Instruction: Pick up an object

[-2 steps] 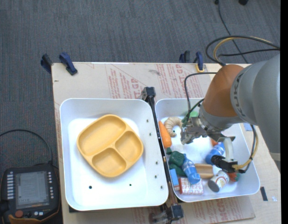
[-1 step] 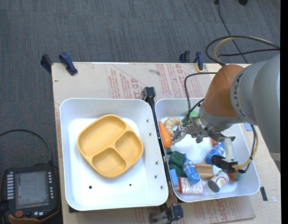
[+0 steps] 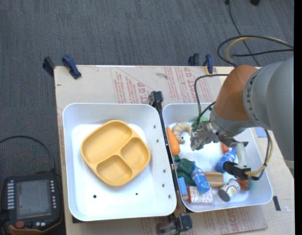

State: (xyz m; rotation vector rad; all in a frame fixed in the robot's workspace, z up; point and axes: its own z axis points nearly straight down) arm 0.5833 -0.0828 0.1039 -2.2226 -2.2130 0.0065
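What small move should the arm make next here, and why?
Probably lower the tool straight down. It hangs over the right bin near the beige ring and orange piece, with nothing visibly between its fingers, and the clutter lies below it.

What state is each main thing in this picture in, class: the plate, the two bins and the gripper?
Yellow divided plate: lying flat in the left bin.
Left bin: holds the plate.
Right bin: crowded with small items.
Gripper: low over the right bin's clutter.
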